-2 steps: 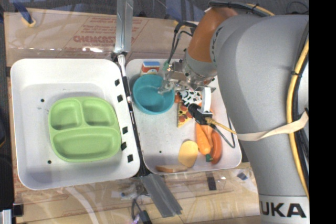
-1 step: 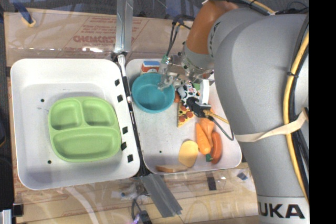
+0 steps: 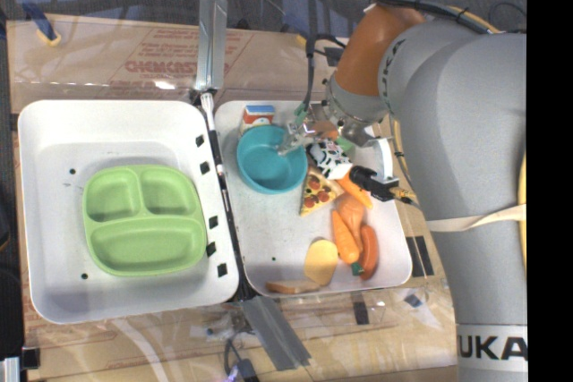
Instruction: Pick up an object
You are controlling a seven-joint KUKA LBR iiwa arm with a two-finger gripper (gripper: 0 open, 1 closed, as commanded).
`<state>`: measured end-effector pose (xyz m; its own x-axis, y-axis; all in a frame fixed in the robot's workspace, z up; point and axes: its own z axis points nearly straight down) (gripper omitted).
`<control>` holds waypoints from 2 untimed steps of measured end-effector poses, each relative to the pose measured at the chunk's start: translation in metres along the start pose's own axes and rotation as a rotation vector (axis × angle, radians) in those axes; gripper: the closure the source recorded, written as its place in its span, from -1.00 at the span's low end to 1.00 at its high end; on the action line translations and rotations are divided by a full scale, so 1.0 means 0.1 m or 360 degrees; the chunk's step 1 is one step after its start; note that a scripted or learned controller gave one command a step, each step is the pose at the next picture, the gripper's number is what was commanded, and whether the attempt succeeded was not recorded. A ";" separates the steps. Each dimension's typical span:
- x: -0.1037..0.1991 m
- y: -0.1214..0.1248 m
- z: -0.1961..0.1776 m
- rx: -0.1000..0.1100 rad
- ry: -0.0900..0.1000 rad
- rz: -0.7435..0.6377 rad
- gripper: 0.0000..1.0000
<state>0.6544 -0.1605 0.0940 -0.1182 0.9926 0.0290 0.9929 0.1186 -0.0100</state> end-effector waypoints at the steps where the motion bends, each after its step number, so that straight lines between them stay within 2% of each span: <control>1: 0.09 0.04 0.02 0.0021 0.0006 0.0513 1.00; 2: 0.14 0.00 0.03 0.0026 -0.0025 0.1055 1.00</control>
